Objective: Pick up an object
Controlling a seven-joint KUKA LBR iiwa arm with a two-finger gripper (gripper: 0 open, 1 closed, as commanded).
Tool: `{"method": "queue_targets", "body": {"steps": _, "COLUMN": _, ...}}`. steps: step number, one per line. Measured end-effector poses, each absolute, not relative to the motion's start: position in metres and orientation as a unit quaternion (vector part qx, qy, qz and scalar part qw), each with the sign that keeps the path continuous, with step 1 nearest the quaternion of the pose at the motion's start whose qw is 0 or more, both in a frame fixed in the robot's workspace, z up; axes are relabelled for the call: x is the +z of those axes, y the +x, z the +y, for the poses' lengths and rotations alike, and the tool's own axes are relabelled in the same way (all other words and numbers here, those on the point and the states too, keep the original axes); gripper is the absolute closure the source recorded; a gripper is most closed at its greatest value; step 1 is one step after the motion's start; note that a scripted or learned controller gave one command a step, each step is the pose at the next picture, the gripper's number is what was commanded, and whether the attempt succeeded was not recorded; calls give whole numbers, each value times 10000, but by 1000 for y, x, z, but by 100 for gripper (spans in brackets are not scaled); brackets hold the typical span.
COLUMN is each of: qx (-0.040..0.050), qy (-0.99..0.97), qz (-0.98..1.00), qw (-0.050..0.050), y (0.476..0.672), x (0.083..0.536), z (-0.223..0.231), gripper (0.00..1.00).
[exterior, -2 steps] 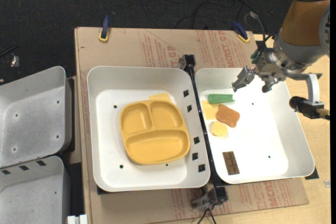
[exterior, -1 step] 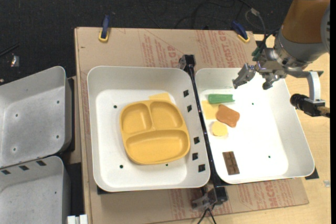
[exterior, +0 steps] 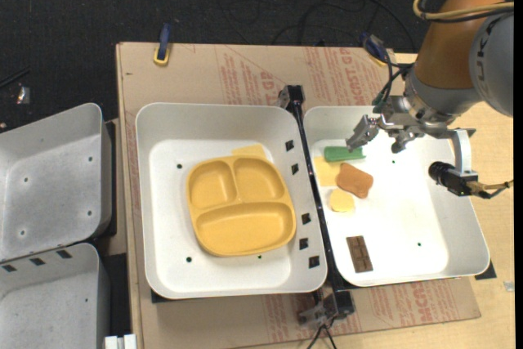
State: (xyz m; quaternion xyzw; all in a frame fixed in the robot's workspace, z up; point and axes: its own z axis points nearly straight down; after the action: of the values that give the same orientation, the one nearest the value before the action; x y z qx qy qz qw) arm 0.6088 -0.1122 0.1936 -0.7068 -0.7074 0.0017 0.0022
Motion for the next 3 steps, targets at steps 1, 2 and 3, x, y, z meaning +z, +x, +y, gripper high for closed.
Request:
{"method": "queue_targets", "body": {"steps": 1, "qx": 20, "qy": -7070, "qz": -7072, "qw": 28, "y": 607, "x": 131, "z": -105, "gripper": 0}}
{"method": "queue_targets", "body": {"steps": 2, "qx": -2, "qy": -7072, "qz": -7070, "qw": -6, "y": 607, "x": 92, "z": -105, "gripper": 0}}
{"method": "queue_targets", "body": {"steps": 3, "qx": -13, "qy": -7076, "qz": -7066, "qw": -25, "y": 609, "x": 105, "z": -105, "gripper": 100}}
